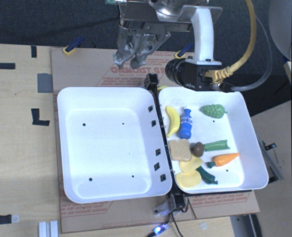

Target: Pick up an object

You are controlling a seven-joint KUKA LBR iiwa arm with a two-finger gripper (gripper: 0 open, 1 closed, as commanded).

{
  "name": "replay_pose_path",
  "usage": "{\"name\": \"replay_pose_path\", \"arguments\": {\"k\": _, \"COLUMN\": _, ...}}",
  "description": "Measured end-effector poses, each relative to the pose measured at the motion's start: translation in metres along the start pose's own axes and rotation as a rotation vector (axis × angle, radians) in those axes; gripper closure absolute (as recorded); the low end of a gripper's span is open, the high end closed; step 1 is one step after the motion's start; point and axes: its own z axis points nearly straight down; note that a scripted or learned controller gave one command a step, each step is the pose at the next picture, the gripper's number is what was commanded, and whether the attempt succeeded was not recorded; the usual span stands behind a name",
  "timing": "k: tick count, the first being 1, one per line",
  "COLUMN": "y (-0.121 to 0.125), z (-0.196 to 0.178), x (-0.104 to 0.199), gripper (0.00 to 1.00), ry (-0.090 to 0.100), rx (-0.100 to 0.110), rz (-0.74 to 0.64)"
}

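Note:
My gripper (128,59) hangs high at the top of the view, above the far rim of the left bin (69,132), with nothing between its fingers, which stand close together. The right bin (244,132) holds the objects: a yellow banana (172,119), a blue bottle (186,124), a green bumpy fruit (213,111), a tan bread slice (179,150), a brown round piece (198,148), a green pepper (216,145), an orange carrot (225,159), a yellow pear shape (189,174) and a dark green piece (205,175).
Both bins sit on a brown cardboard sheet (82,63) on a wooden bench. A black divider with clips (157,132) runs between the bins. A black cylinder with a yellow cable (195,74) hangs by the right bin's far rim.

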Motion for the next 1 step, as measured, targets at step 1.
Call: {"name": "replay_pose_path", "arguments": {"k": 1, "y": 0.0001, "z": -0.0096, "x": 0.0005, "gripper": 1.00, "ry": 0.000, "rx": 0.002, "rz": -0.002}}
